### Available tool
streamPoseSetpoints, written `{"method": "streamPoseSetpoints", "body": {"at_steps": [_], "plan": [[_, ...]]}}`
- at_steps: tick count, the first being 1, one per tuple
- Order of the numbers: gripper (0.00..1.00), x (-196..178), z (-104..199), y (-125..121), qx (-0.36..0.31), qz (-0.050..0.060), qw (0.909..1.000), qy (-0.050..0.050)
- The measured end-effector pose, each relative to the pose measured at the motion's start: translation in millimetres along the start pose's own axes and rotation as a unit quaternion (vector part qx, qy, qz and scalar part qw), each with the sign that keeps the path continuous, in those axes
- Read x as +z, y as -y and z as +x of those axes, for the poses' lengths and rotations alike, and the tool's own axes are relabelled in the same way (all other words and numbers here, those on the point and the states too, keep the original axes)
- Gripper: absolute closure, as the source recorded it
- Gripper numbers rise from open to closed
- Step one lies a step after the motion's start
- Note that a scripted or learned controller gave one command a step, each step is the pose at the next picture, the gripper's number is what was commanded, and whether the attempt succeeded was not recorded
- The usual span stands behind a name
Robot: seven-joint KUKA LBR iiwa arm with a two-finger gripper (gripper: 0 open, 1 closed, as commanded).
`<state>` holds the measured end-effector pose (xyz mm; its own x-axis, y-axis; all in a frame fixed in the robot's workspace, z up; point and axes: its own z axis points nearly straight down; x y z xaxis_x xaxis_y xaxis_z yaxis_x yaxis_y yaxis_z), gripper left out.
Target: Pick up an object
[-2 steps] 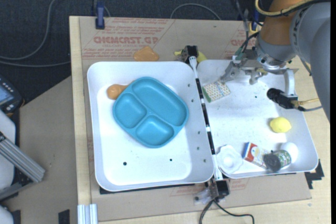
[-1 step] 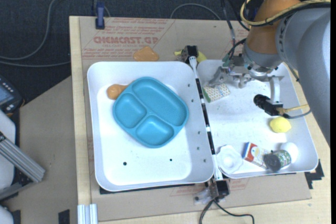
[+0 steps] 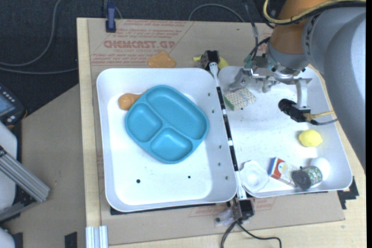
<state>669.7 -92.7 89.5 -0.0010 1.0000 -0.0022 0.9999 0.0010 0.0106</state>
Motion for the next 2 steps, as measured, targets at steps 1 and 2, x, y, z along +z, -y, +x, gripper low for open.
{"method": "streamPoseSetpoints", "body": {"at_steps": [1,2], "plan": [[0.00,2.9,0.6,1.9,0.000,0.003,1.0000,-0.001],[1.00,-6.5,0.9,2.1,0.001,0.003,1.0000,-0.001]]}}
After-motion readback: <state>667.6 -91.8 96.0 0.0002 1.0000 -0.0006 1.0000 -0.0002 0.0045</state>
